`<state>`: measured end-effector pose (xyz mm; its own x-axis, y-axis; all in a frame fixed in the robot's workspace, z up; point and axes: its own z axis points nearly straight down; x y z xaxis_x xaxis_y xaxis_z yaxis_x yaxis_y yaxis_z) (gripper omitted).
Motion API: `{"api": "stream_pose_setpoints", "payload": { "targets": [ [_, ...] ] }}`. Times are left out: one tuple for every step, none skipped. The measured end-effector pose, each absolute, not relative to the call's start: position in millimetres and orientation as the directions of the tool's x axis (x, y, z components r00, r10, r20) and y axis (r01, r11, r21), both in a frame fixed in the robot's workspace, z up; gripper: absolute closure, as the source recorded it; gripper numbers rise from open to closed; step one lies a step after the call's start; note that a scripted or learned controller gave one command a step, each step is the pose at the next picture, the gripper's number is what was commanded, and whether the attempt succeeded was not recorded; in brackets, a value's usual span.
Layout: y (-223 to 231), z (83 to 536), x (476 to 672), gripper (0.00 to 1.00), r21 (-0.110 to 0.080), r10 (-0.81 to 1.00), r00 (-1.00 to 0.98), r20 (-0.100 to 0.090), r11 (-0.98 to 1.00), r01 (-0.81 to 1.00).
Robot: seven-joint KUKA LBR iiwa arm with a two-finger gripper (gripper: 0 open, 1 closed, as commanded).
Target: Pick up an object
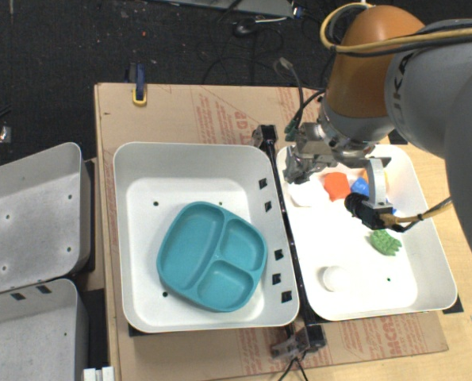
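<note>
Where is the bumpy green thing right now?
In the camera view, the green thing lies in the right bin, toward its right side, a little lower in the picture than the blue piece and the orange piece.

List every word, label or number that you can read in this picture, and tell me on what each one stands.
No text can be read with certainty.
Red print on the cardboard, at its back and along its front edge: too blurred to read.
Dark letters on the grey arm: cut off, unreadable.

The teal plate looks smooth plastic, the white bins matt plastic, the bench board cardboard-like.
</note>
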<state>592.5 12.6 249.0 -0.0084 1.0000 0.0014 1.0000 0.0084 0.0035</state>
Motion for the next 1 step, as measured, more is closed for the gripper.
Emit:
{"api": "stream_pose_setpoints", "payload": {
  "targets": [
    [63.4,250.4,609.3,1.0,0.003,1.0,-0.008,0.002,0.008,1.0]
  ]
}}
